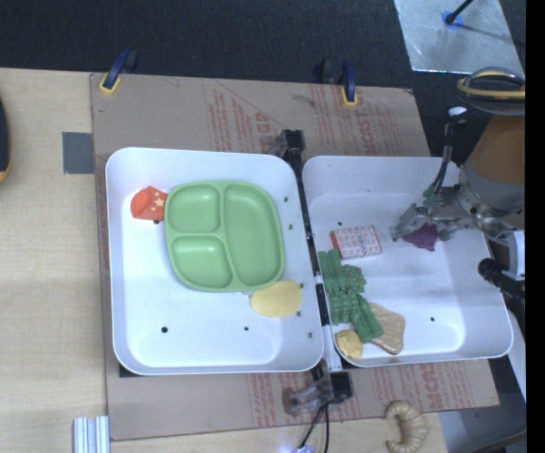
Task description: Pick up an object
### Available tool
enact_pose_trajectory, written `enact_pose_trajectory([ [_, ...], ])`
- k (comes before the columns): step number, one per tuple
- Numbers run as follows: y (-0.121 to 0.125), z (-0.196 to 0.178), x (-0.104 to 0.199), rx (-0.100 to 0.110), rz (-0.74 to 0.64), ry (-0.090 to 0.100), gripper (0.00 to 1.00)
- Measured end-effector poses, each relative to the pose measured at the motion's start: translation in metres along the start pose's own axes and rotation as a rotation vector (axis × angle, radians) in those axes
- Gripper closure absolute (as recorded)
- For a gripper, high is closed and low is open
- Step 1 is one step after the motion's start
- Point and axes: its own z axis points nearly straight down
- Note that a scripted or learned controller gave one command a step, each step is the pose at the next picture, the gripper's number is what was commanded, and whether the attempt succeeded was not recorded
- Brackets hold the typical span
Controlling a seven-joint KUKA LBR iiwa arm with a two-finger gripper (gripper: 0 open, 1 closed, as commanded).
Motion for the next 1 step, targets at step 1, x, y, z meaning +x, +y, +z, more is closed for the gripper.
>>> enact_pose_trajectory([
  [1, 0.0593, -0.0019, -0.0003, -0.009, -0.002, -0.001, 0.0],
])
